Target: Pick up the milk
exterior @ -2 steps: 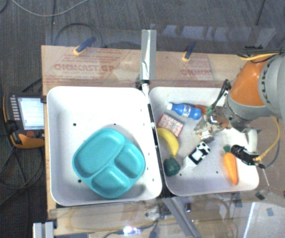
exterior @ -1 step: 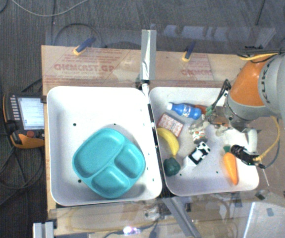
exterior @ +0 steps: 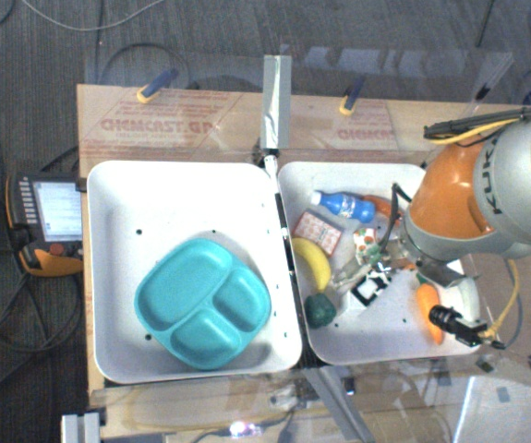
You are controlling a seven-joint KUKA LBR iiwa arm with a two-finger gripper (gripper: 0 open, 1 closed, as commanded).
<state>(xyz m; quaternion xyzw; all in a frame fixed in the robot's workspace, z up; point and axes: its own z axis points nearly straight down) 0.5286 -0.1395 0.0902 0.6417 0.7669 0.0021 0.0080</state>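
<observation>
Right bin (exterior: pixel 357 344): milk carton (exterior: pixel 319 230) near the left wall, flat, between blue bottle (exterior: pixel 346 206) and banana (exterior: pixel 312 260); dark green ball (exterior: pixel 320 310) below the banana. Gripper (exterior: pixel 367 270) just right of the carton, apart from it; grip state cannot be told. Left bin (exterior: pixel 117 201): 1 teal divided tray (exterior: pixel 203 303).
</observation>
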